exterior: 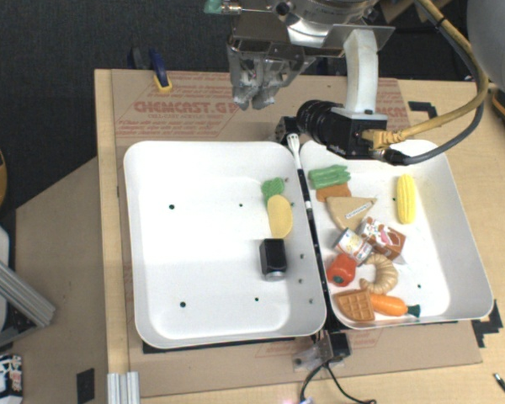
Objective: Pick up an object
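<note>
- The left bin (151,251) sits on a brown board printed with red lettering, and the dark divider where it meets the right bin serves as the landmark here.
- A blue and yellow clip (159,71) lies on the board beyond the left bin's far edge, well to the left of the divider.
- The gripper (257,87) hangs above the board just past the far rim of the left bin, a little left of the divider's far end; its fingers point down with nothing between them, and I cannot tell how far apart they stand.
- A green toy piece (273,187) lies in the left bin, just left of the divider, touching the far end of a pale yellow oblong toy (279,215).
- A small black block (273,257) lies nearer the camera than the yellow toy, also just left of the divider.
- The right bin (454,251) holds a cluster of toy food just right of the divider: a green vegetable (329,176) at the far end, a tan wedge (347,210), a small printed packet (379,236), a red tomato (342,269), a croissant (384,276), a waffle (354,305) and an orange carrot (390,306) at the near end.
- A yellow corn cob (406,199) lies apart from the cluster, farther right of the divider.
</note>
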{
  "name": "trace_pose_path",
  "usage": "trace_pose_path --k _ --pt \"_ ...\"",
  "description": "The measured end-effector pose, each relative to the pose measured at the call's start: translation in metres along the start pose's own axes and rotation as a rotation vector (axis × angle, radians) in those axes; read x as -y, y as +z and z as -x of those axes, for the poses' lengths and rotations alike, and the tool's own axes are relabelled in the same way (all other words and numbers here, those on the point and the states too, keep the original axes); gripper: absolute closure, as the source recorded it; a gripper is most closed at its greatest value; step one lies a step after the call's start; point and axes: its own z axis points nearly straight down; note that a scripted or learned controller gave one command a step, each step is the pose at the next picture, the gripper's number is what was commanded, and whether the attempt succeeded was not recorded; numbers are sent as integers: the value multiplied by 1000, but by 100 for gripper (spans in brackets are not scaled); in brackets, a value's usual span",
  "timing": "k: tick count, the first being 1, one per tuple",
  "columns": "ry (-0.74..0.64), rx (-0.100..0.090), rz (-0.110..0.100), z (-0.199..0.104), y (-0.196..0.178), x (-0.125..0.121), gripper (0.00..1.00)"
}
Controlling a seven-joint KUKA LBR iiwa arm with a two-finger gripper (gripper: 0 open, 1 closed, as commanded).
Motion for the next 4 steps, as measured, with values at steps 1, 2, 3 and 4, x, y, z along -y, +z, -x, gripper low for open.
trace_pose_path --k 1,2,3,4 --pt "-3 7 -19 1 66 41 100" --pt "0 1 -1 0 -5 -1 100" --pt "3 7 -20 46 61 41 100" --pt "5 5 -13 111 61 37 100"
